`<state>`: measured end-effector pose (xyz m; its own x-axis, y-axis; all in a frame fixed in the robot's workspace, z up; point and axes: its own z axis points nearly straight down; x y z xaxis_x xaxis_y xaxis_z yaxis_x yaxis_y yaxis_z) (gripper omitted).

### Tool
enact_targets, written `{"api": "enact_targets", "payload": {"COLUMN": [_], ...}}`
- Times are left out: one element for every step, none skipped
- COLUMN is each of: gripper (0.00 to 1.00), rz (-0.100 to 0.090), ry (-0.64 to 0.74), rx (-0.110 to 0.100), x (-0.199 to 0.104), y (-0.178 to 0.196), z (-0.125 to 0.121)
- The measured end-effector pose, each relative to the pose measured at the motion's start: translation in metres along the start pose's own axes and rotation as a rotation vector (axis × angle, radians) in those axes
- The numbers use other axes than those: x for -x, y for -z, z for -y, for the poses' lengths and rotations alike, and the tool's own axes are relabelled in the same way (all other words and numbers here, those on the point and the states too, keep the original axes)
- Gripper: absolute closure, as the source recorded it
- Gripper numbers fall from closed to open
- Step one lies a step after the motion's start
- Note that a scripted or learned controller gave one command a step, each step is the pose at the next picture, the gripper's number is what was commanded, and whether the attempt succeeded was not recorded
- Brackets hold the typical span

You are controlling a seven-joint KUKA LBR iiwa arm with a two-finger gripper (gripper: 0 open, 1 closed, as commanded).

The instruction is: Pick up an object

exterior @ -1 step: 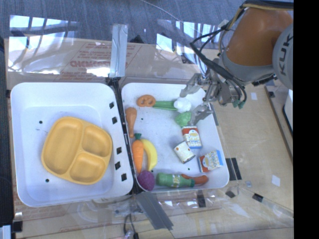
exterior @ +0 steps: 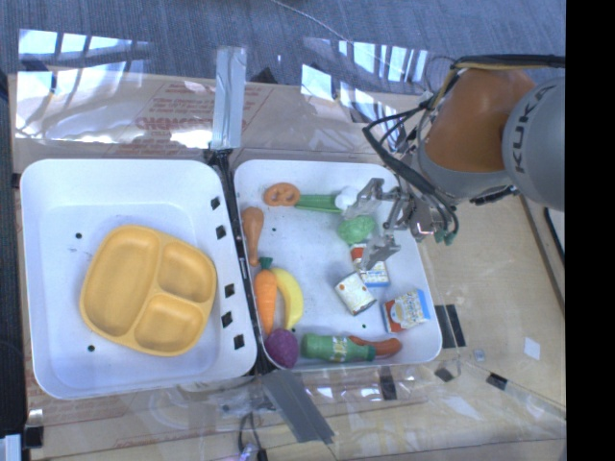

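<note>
We log the table (exterior: 500, 286) as tan, carrying two shallow white bins side by side. The arm (exterior: 500, 128), grey with an orange band, comes in from the right and hangs over the upper right part of the right bin (exterior: 288, 233). The left bin (exterior: 58, 209) holds a yellow divided plate (exterior: 146, 289), lying flat near its middle.

In the right bin we note, by size: a green bottle (exterior: 336, 348) lying along the near wall, with a red-orange sausage-shaped piece (exterior: 382, 347) at its right end; a carrot (exterior: 265, 297) and a banana (exterior: 290, 298) side by side, touching, near the left wall; a brown drumstick (exterior: 253, 230) above them; a green-stemmed piece (exterior: 317, 201) by the far wall, with an orange pretzel-like item (exterior: 281, 194) at its left end; a purple item (exterior: 282, 347) at the near left corner; a small carton (exterior: 407, 310) by the right wall; a white can (exterior: 354, 293) tilted beside a small blue-and-white box (exterior: 374, 276).

The pincer (exterior: 377, 221) sits low over a green leafy item (exterior: 356, 230) and a small red piece (exterior: 357, 253). We cannot tell whether the pincer is apart or together, nor whether it touches either item.
</note>
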<state>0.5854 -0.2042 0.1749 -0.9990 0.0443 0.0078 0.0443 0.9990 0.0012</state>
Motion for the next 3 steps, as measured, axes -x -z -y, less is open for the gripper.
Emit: {"api": "enact_targets", "payload": {"gripper": [0.0, 1.0, 0.0], "rz": [0.008, 0.017, 0.016], "ry": [0.057, 0.066, 0.067], "rx": [-0.002, -0.005, -0.004], "x": [-0.003, 0.0, 0.0], "y": [-0.083, -0.069, -0.07], "z": [0.005, 0.003, 0.002]}}
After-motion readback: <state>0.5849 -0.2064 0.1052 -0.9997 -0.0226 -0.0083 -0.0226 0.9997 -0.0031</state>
